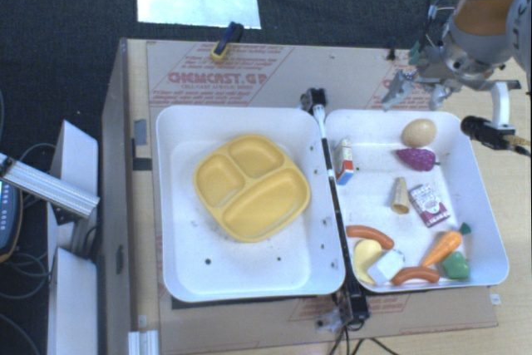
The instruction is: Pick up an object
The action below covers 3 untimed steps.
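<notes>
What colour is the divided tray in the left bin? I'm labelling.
Yellow tray, in the camera view.

Only readable text: red "CHEMCAST GP" print on the brown protective sheet [224,75] covering the tabletop, just behind the left bin [170,179]. The same print repeats fainter across the sheet. Small carton [344,160] and packet [429,204] labels are too small to read.

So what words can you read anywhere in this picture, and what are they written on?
"CHEMCAST GP" in red capitals, on the brown protective paper covering the bench top behind the left bin.
Smaller red lines above and below it, repeated near the right bin: too blurred to read.
Small milk carton: print too small to read.
Red and white packet: print too small to read.
</notes>
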### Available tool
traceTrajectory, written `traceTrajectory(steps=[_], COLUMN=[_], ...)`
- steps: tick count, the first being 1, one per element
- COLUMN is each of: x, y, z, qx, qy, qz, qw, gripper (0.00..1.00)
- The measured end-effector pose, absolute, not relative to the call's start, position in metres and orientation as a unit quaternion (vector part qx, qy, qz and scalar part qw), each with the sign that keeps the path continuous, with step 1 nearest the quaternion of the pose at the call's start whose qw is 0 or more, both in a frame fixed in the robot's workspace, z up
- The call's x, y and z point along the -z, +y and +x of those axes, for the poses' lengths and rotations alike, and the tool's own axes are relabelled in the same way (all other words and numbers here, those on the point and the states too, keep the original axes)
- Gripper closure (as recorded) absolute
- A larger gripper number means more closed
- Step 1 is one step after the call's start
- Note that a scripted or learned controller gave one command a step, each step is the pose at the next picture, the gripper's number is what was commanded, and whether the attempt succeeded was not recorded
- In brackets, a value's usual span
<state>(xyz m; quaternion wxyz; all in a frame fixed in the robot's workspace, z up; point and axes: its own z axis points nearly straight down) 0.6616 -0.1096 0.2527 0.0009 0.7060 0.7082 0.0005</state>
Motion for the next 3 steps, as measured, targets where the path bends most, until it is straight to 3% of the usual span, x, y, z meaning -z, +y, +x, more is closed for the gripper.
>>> traceTrajectory(steps=[1,2,3], x=[-0.204,-0.107,-0.17], y=[-0.127,-0.093,-0.114], z=[0.584,0.622,0.625], qx=[0.0003,0.0004,-0.0011], qy=[0.708,0.708,0.708], qz=[0.707,0.706,0.707], qw=[0.0,-0.001,0.002], gripper=[0.0,0.0,0.0])
